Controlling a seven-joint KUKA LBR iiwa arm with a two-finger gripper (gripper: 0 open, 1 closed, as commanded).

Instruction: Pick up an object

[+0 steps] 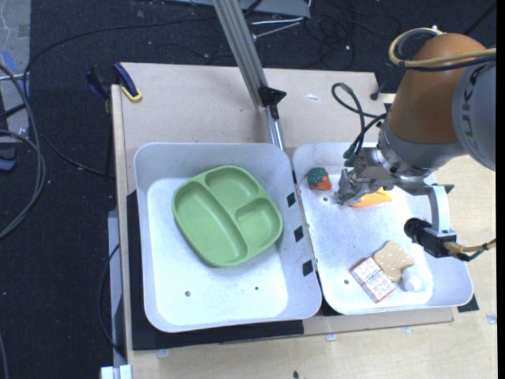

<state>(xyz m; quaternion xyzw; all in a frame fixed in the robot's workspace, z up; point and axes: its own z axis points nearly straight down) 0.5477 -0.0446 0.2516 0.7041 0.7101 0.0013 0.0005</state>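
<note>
Camera view: end effector (348, 193) beside orange object (372, 199), right bin (456, 292).

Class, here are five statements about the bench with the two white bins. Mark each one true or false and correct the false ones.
1. The green divided plate lies in the left bin. True.
2. The plate has two compartments. False: it has three.
3. The gripper is over the right bin. True.
4. The orange object lies in the left bin. False: it lies in the right bin, beside the gripper.
5. The tan cracker-like piece sits on the plate. False: it lies in the right bin.
</note>
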